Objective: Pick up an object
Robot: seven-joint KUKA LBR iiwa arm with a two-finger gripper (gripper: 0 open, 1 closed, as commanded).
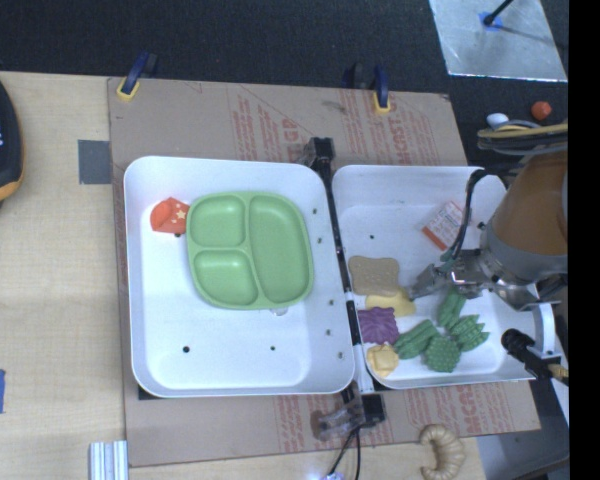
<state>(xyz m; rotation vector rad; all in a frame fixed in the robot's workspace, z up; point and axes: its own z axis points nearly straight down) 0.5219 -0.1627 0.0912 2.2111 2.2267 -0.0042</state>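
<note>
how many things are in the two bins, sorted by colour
Green: 4, the divided plastic plate in the left bin, plus three leafy toy vegetables in the right bin
Red: 2, a round toy beside the plate, a small packet
Yellow: 2, pale pieces
Brown: 1, toast-like slice
Purple: 1, bumpy toy
Total: 10

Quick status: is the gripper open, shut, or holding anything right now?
Gripper: low in the right bin beside the slice of bread; open or shut cannot be told, and nothing is visibly held.
</note>
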